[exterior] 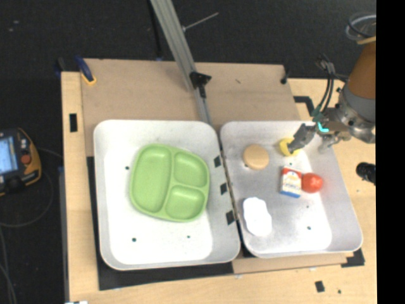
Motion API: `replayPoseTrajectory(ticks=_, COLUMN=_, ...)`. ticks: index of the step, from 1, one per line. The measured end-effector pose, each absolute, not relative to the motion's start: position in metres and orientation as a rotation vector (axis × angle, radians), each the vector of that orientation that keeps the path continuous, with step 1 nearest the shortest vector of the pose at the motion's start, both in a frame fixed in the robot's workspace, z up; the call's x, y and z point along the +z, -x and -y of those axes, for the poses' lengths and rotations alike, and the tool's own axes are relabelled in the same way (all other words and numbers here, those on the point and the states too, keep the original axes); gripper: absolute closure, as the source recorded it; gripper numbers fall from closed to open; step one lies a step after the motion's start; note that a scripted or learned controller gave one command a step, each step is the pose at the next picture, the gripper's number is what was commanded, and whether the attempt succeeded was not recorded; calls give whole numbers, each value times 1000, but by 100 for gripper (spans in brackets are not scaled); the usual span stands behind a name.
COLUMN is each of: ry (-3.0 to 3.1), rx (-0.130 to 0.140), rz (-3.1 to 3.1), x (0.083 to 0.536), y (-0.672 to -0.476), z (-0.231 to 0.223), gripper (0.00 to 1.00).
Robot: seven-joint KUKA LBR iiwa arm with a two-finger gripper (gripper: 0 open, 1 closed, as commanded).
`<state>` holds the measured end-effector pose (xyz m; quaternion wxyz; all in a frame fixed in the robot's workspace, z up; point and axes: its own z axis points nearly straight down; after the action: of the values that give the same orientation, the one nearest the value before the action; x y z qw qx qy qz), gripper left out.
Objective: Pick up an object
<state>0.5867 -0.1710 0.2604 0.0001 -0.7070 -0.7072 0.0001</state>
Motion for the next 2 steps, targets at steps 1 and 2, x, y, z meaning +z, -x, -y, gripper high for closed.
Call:
replayPoseTrajectory(ticks=1, ry=2222, rx=-2, rz=2223, x=261, y=-587, z=171, gripper=0)
replayPoseTrajectory(ticks=2, ry=2220, rx=4, rz=2221, x=217, y=-587, z=166, gripper=0)
